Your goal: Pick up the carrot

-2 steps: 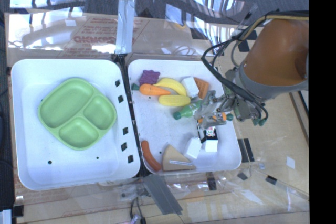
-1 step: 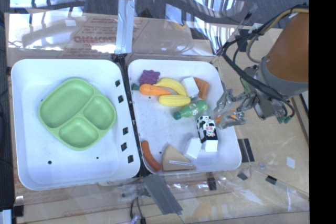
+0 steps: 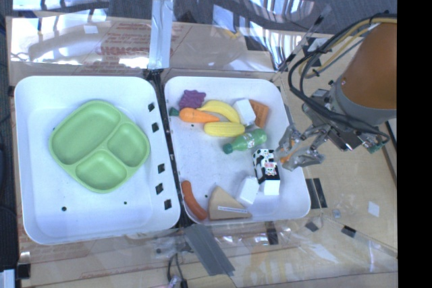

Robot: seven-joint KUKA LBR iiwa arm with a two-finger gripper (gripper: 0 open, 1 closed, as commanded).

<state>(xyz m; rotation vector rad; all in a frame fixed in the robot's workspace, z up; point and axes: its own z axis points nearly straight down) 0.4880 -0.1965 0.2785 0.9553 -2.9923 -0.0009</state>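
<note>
Carrot (image 3: pixel 198 115) well left of tool (image 3: pixel 297 150)

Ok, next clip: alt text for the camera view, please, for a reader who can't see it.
An orange carrot lies at the upper left of the right bin among toy foods, while the robot's hand sits at that bin's right rim, away from it. The left bin bears a green divided plate.

Single fixed camera above the bench (image 3: pixel 351 212), slanted downward, both white bins (image 3: pixel 40 212) in frame
</note>
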